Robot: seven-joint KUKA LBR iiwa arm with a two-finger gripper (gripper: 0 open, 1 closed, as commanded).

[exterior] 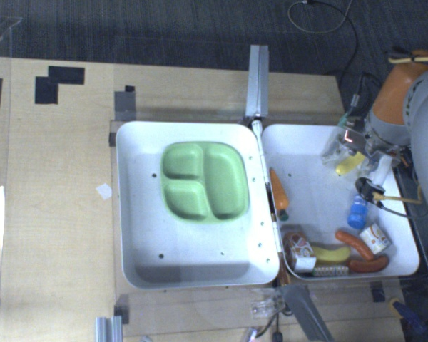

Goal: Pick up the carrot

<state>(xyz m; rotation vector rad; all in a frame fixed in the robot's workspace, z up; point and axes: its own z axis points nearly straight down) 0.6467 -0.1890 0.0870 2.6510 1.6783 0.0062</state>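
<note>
The carrot (277, 191) is orange and slim. It lies lengthwise against the left wall of the right bin (307, 159), its dark end pointing toward the front. My gripper (354, 148) hangs over the back right corner of that bin, well to the right of the carrot and apart from it. A yellow object (351, 164) sits right beneath the gripper; whether it is gripped is unclear.
A green divided plate (204, 180) lies in the left bin (139, 212). The right bin's front holds a banana (331, 254), two red sausages (352, 241), a blue bottle (357, 214), a small carton (375, 239) and a snack pack (299, 249).
</note>
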